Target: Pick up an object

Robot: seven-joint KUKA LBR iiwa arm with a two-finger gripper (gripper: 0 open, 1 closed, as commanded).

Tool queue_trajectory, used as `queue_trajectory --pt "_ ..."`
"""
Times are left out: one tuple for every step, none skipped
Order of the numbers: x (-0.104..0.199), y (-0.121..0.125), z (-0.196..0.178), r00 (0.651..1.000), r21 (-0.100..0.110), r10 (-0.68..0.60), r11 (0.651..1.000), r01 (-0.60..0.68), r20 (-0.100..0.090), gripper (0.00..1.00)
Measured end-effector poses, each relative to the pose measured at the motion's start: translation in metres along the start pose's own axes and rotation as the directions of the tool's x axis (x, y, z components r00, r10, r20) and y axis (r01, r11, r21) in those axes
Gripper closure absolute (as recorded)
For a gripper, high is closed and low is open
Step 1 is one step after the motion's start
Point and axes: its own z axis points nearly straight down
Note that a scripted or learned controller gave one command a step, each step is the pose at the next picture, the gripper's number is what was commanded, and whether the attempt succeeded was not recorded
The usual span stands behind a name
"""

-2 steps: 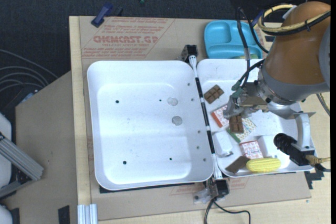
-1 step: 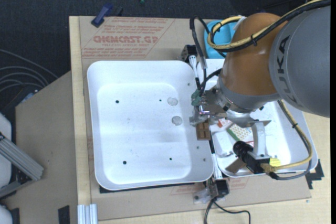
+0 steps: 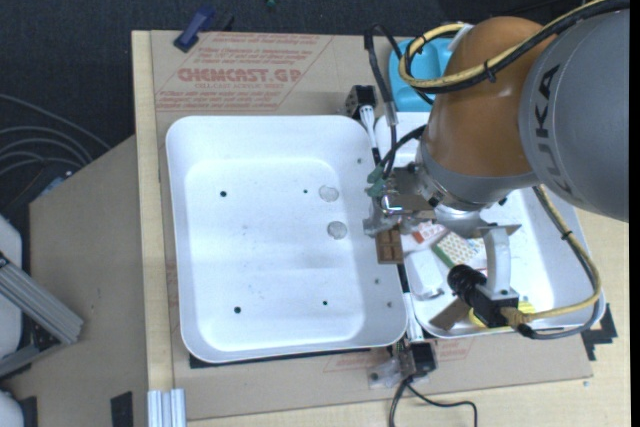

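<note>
Camera view: arm is in from the right and parked over the right bin [image 3: 556,265], wrist covering most of it. End effector [image 3: 386,215] sits at the shared wall between the two bins. Can't tell whether it's wide, narrow or gripping, since the wrist body blocks the tips. Nearest candidate is a small brown piece [image 3: 390,248] just below the end effector, at the right bin's left edge. It touches or nearly touches the tool, and I can't confirm it's held. It looks like a rigid little block, so probably light and not fragile. I'd pinch across its short sides; the bin wall beside it leaves little room on that side. Also in the right bin are a flat patterned packet [image 3: 441,237] just right of the brown piece and a tan wedge [image 3: 446,316] near the front rim. The packet looks thin and likely slippery, hard to get under when it lies flat. The wedge looks stiff, so its edges are the better grip. Left bin [image 3: 200,215] shows two pale round spots [image 3: 328,193], too faint to identify. Both bins sit on the counter [image 3: 240,75].
</note>
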Motion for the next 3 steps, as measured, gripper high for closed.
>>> queue_trajectory --pt "-0.088 0.000 -0.035 1.000 -0.005 0.002 1.000 -0.002 0.002 1.00" --pt "-0.032 0.000 -0.008 1.000 0.000 0.001 1.000 -0.001 0.000 1.00" --pt "0.006 0.000 -0.013 1.000 -0.004 0.000 1.000 0.000 0.001 1.00"
